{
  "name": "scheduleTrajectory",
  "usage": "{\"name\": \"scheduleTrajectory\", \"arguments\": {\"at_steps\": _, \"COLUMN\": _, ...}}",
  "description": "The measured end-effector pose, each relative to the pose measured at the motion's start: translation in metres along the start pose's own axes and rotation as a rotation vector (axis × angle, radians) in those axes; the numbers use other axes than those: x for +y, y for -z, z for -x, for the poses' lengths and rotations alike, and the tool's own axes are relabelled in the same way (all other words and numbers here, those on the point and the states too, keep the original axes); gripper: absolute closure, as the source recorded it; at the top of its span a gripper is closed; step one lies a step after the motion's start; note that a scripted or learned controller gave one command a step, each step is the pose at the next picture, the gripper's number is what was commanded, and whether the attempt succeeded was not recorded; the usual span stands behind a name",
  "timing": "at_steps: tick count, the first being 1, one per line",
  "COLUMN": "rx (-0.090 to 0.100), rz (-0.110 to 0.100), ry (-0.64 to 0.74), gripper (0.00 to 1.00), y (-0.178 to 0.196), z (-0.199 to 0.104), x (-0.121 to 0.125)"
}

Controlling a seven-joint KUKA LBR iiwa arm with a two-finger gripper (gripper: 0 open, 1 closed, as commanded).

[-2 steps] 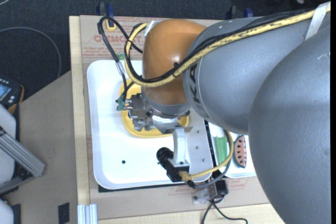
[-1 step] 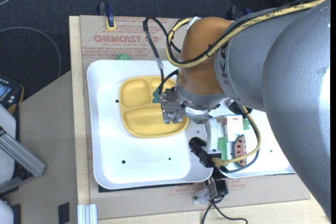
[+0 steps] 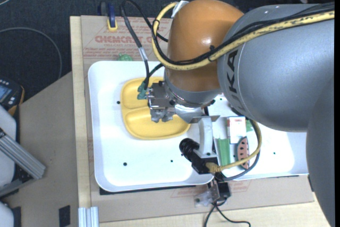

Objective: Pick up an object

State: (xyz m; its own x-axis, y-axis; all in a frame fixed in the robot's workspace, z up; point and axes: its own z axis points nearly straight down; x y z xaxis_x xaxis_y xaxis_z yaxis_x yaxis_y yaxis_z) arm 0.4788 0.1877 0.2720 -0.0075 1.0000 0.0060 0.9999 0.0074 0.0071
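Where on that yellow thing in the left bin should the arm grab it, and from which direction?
Probably the yellow object's lower-left rim, coming straight down from above. It lies flat in the left bin, rounded and shallow, with a ridge across its middle, so a thin edge suits two fingers better than the broad top. The end effector sits over its right part.

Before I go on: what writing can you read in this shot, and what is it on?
"CHEMCA...": red print on the cardboard sheet behind the left bin; the rest is hidden or blurred.
"KA": part of white lettering on the grey arm; the rest is out of sight.
Green and white package in the right bin: print too small to read.
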Motion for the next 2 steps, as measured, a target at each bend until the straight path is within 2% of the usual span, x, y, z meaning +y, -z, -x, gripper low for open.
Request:
{"name": "scheduleTrajectory", "arguments": {"at_steps": 1, "rx": -0.009, "rz": -0.008, "ry": -0.018, "gripper": 1.0, "y": 0.013, "z": 0.104, "x": 0.0}}
{"name": "scheduleTrajectory", "arguments": {"at_steps": 2, "rx": -0.006, "rz": 0.013, "ry": -0.014, "gripper": 1.0, "y": 0.17, "z": 0.169, "x": 0.006}}
